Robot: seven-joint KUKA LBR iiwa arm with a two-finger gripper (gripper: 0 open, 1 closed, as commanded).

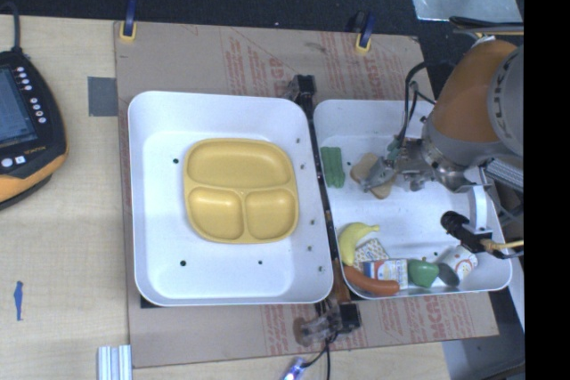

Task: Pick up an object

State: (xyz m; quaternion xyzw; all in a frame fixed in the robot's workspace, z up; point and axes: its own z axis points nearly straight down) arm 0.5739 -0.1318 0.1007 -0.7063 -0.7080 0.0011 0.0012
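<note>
Pincer [381,176] blurred over tan object [365,166], grip unclear, arm [476,102] cut off

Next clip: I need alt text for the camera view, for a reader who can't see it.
The grey arm's hand is low in the right white bin, at a tan lump, near a green block, banana and sausage. The left white bin holds a yellow three-compartment plate.

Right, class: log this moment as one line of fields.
phase: grasp attempt | gripper: low in right bin, at tan object | hold: unconfirmed | left bin: yellow divided plate
</note>
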